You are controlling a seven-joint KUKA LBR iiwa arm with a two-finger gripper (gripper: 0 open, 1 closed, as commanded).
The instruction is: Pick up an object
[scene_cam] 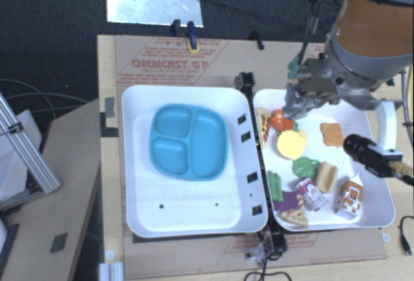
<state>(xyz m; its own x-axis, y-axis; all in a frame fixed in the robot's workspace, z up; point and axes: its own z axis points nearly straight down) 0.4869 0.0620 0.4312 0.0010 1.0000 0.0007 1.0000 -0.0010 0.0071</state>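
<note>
Pincer (289,111) poised low over right bin (378,208). Red toy (281,122) directly beneath, touching or apart unclear. Grip state indiscernible.

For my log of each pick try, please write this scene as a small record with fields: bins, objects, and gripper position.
left bin: holds a blue divided plate
right bin: holds small toy foods
items in right bin: red piece, yellow round piece, orange piece, small carton
gripper: low over the right bin's far left part, just above the red piece
arm: enters from the right
</note>
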